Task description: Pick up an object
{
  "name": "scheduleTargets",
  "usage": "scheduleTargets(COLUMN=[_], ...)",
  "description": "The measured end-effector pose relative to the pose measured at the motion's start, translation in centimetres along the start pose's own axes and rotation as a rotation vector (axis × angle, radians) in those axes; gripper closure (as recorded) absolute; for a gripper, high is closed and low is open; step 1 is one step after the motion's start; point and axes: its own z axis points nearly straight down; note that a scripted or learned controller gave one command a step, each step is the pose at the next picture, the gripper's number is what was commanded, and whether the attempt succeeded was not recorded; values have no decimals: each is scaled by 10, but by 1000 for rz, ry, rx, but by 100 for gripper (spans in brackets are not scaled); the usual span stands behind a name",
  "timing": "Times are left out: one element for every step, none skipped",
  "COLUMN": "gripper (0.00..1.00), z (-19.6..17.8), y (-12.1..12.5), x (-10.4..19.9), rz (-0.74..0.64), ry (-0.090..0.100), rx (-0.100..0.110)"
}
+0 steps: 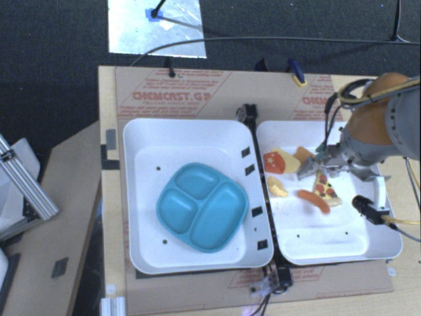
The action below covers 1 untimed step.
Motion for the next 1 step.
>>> scheduleTargets(gripper=[100], z=[-4], y=[-4], x=[0], rz=[-1], ry=[0], rx=[13])
